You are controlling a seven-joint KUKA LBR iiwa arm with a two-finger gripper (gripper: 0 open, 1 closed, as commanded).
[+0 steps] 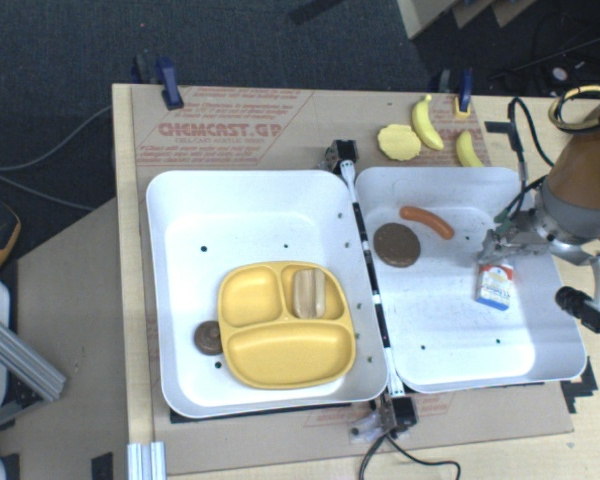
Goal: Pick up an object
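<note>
In the right bin (460, 363), a small white carton with blue and red print (494, 288) lies near the right wall. My gripper (501, 251) hangs just above the carton's top end, and from this angle it seems to touch it. The arm (580, 183) comes in from the right, over the bin's rim. A reddish sausage (427, 221) and a round brown patty (396, 245) lie at the bin's upper left, well apart from the gripper.
The left bin (180, 218) holds a yellow divided plate (285, 343) with a tan bun (309, 293) in its upper right compartment. A brown disc (208, 338) sits beside the plate. Two yellow bananas (428, 123) and a yellow lump (400, 142) lie on the bench behind the right bin.
</note>
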